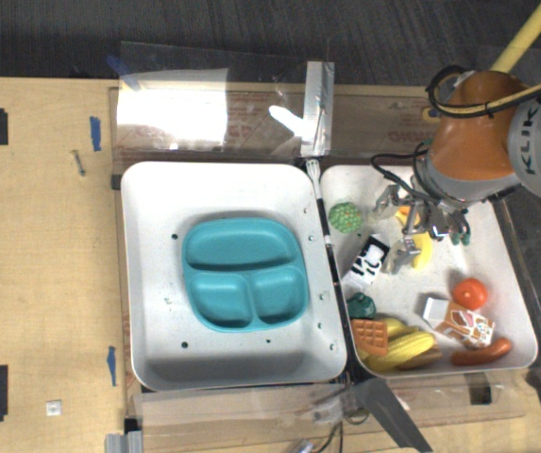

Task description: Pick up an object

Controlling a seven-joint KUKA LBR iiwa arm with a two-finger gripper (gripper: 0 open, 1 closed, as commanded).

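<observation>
The left bin (pixel 147 253) holds a teal divided tray (pixel 245 272). Right of that tray, the gripper (pixel 419 239) hangs in the right bin (pixel 515 291) over a yellow object (pixel 422 252); its grip cannot be told.

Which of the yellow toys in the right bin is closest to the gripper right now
The small yellow piece right under the gripper, near the bin's middle. The corn cob lies apart at the bin's near edge, beside the waffle.
</observation>
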